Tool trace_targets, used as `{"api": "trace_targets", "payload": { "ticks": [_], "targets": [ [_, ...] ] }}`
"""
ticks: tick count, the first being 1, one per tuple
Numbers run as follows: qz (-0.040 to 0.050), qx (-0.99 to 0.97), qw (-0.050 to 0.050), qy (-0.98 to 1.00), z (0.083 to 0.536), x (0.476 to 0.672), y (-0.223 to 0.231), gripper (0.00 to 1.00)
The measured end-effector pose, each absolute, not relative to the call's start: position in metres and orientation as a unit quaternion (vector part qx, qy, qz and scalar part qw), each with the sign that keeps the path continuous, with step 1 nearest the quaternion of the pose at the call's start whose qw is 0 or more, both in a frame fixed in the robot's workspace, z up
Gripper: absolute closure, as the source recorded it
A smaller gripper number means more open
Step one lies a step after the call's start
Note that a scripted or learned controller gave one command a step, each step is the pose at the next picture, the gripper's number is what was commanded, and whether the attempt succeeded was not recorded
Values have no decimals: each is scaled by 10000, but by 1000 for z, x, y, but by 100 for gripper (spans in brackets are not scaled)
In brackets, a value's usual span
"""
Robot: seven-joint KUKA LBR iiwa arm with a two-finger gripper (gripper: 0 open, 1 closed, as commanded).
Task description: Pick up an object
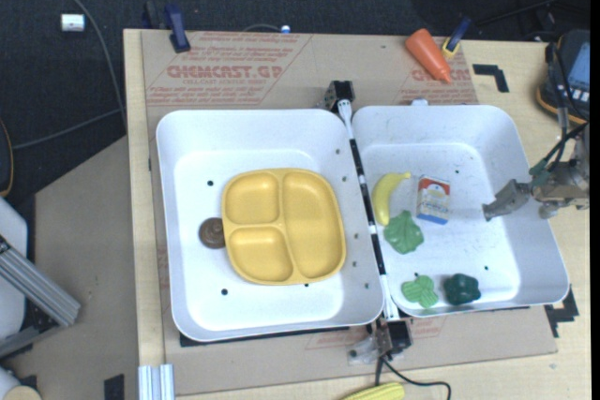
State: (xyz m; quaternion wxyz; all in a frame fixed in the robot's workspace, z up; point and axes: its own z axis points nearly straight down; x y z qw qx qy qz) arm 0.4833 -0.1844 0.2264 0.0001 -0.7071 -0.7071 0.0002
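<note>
claw (497,204) jaw state unclear, over right bin (497,128) | nearest: carton (432,199), banana (387,195) | left bin: yellow tray (281,226)

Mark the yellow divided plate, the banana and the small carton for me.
yellow divided plate (283,227): camera view, on the ridge where its compartments meet.
banana (387,194): camera view, mid-length of the curved body.
small carton (433,200): camera view, its printed top face.
</note>
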Motion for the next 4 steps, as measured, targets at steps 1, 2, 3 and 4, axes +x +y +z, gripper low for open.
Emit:
{"api": "trace_targets", "payload": {
  "ticks": [1,2,3,4],
  "targets": [
    [6,-7063,29,-7079,96,522,-97,0],
    [1,-7074,-13,-7068,113,593,-170,0],
    [-8,-7064,-5,-7078,84,640,-121,0],
    [-6,-7064,-13,-7078,85,667,-108,0]
  ]
}}
